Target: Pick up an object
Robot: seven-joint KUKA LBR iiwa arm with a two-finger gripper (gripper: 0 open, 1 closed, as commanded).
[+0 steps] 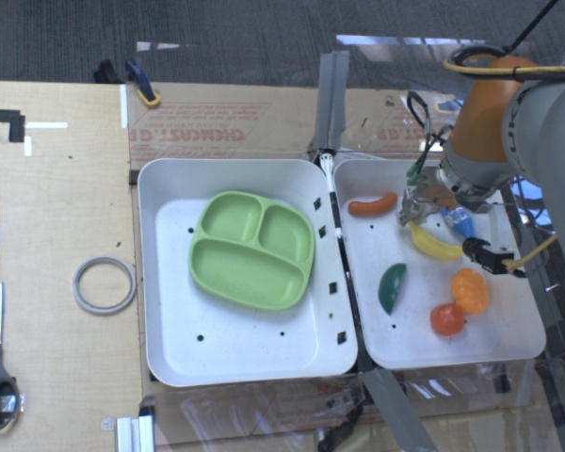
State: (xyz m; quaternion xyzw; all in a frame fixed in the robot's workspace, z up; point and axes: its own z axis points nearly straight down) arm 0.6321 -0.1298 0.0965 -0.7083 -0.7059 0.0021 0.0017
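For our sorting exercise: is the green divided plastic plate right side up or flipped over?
Right side up. The green divided plastic plate lies flat in the left white bin, its three recessed compartments facing up with nothing in them.

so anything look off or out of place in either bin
Nothing stands out. The green divided plate lies flat in the left bin; the sausage, banana, green piece and two orange items lie loose in the right bin.

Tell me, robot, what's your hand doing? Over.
Hand low in right bin, over banana's end. Nothing seen held. Sausage close beside; blue thing too.
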